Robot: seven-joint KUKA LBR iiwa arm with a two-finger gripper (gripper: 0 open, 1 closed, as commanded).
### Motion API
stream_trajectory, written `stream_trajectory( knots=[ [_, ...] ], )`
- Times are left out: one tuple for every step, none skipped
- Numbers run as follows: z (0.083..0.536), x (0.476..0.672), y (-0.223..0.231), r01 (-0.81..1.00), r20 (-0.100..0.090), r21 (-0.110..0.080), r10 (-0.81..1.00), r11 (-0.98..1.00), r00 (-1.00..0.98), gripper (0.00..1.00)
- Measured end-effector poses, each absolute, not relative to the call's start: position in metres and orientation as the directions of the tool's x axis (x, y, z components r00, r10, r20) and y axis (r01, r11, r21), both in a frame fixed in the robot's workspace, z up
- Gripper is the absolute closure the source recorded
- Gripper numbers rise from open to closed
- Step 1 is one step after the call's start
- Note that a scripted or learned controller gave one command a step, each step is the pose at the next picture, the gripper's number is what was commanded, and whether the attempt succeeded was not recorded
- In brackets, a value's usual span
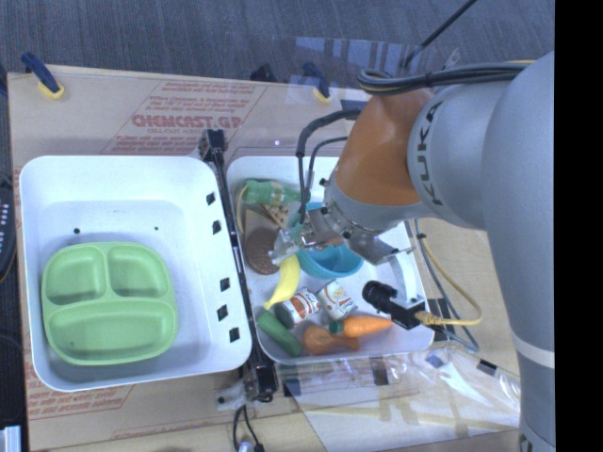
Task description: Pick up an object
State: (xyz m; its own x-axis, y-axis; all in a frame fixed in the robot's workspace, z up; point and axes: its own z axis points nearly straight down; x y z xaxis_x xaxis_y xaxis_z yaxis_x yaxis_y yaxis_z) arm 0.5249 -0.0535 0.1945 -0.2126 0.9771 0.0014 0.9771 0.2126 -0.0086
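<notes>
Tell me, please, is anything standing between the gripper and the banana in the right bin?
Nothing visible does. The gripper hangs right above the banana, at its upper end. The blue bowl crowds it on the right, and a brown disc lies on its left.

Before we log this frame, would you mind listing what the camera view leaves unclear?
- Gripper: open or shut is unreadable; the grey arm's orange band hides much of it.
- Blue plastic bowl: partly covered by the wrist.
- Right-hand white bin: its back half lies under the arm.
- Small printed cans: labels too small to read.
</notes>
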Motion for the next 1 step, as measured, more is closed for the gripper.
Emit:
stream_trajectory(
  knots=[
    [0.1906,0.5195,-0.0267,0.999,0.002,-0.015,0.999,0.049,-0.049,1.0]
  ],
)
